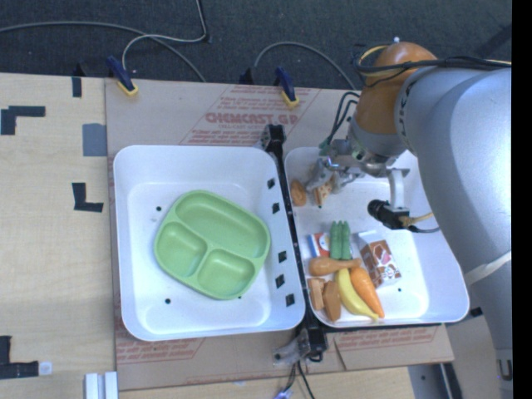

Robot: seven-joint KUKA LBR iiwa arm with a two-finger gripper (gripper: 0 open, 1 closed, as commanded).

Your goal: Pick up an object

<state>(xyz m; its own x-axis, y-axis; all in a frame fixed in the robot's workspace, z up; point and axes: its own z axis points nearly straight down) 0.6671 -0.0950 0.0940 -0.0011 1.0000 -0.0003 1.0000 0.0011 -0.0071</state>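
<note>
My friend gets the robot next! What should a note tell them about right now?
Gripper: low over the far end of the right bin, by two small brown food pieces; whether it holds one is unclear.
Near end of that bin: green toy, banana, carrot, small packet.
Left bin: green divided plate.
Done: nothing visibly lifted.
Left: grasp and lift one object.

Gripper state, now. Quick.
Gripper: low over the right bin's far end by a small brown piece; grip cannot be told.
</note>
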